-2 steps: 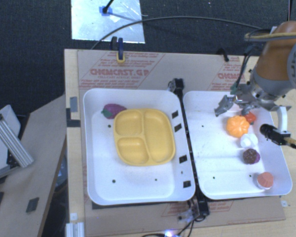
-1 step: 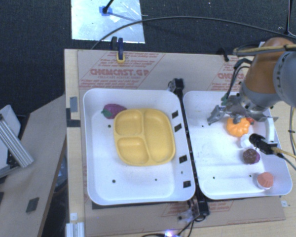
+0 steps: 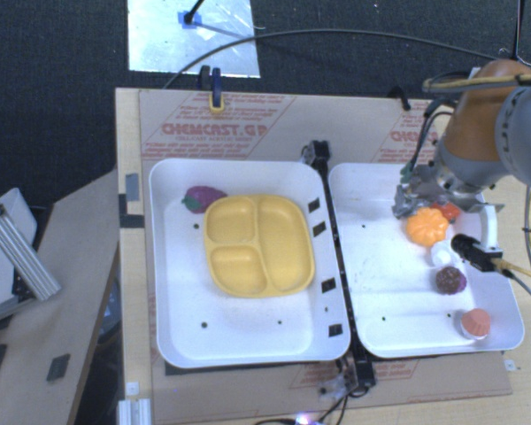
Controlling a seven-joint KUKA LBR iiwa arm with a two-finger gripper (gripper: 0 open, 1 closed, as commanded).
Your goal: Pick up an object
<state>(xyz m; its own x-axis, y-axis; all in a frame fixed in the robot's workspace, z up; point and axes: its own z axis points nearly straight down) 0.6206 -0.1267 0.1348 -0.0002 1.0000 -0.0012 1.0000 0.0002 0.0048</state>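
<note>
My gripper (image 3: 409, 204) is down in the right bin (image 3: 380, 326), near its far right part. It sits just left of and above an orange pumpkin-shaped toy (image 3: 427, 227), close to or touching it. A small red piece (image 3: 450, 209) peeks out beside the wrist. Nearer the front lie a small white piece (image 3: 440, 256), a dark purple round toy (image 3: 450, 280) and a peach-coloured toy (image 3: 475, 322). Nothing can be seen held in the gripper.
The left bin (image 3: 177, 326) holds a yellow divided plate (image 3: 257, 244) and a purple toy (image 3: 203, 198) at its far left. A black divider with clips (image 3: 332, 255) runs between the bins. The left half of the right bin is bare white floor.
</note>
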